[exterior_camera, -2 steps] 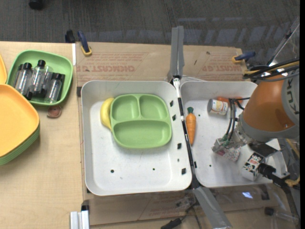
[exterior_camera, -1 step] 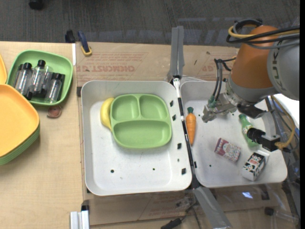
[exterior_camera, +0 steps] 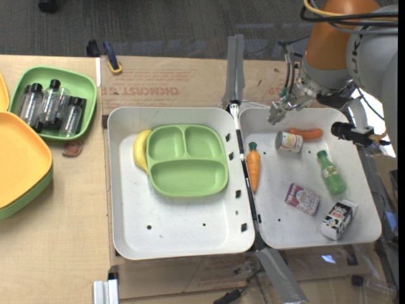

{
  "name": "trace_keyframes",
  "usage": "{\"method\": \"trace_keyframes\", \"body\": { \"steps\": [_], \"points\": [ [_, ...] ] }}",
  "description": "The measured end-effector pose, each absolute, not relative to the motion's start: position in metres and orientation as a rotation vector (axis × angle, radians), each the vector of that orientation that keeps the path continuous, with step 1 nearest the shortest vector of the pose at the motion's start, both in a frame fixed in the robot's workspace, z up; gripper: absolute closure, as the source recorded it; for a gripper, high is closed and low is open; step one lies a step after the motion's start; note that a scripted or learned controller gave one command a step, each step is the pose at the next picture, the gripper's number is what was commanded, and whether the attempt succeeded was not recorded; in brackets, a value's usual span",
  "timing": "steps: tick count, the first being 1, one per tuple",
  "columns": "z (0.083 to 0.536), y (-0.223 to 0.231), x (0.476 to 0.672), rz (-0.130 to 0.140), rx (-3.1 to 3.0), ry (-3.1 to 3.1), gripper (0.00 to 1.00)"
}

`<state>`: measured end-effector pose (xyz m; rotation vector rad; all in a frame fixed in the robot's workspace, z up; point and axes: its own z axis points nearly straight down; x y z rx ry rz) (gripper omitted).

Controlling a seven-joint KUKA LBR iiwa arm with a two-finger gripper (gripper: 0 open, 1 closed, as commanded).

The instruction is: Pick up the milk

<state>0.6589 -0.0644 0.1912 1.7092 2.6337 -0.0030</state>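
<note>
Task is barely started, by the look of it: the milk carton (exterior_camera: 336, 220), a small black-and-white cow-print box, lies tipped in the near right corner of the right bin (exterior_camera: 373, 233), untouched and nowhere near the arm. Just beyond it to the left a pink snack packet (exterior_camera: 302, 199) lies flat on the bin floor, and a green bottle (exterior_camera: 330, 172) lies on its side a bit further back, both apart from the carton. In the left bin (exterior_camera: 126, 233) a green divided plate (exterior_camera: 187, 159) sits with a yellow banana-like piece (exterior_camera: 140, 149) tucked against its left edge. A carrot (exterior_camera: 253, 166) lies along the seam on the right bin's side. Further back a small can (exterior_camera: 289, 141) touches or nearly touches an orange sausage-like item (exterior_camera: 306, 132). At the far edge of the right bin the gripper (exterior_camera: 279, 111) hovers above the can area; whether its jaws are spread or pressed together I cannot tell from this angle, and nothing is visibly between them. Left to do, in my judgement: travel to the near right corner, descend on the carton, close, lift. Everything, basically. Off on the counter (exterior_camera: 57, 233) at far left: a green tray of vials (exterior_camera: 52, 103) and stacked orange plates (exterior_camera: 22, 166).
</note>
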Motion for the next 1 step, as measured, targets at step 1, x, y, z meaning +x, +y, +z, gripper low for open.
{"method": "trace_keyframes", "body": {
  "steps": [1],
  "points": [
    [0.191,-0.0021,0.6008,-0.003,1.576,2.719,1.0]
  ]
}}
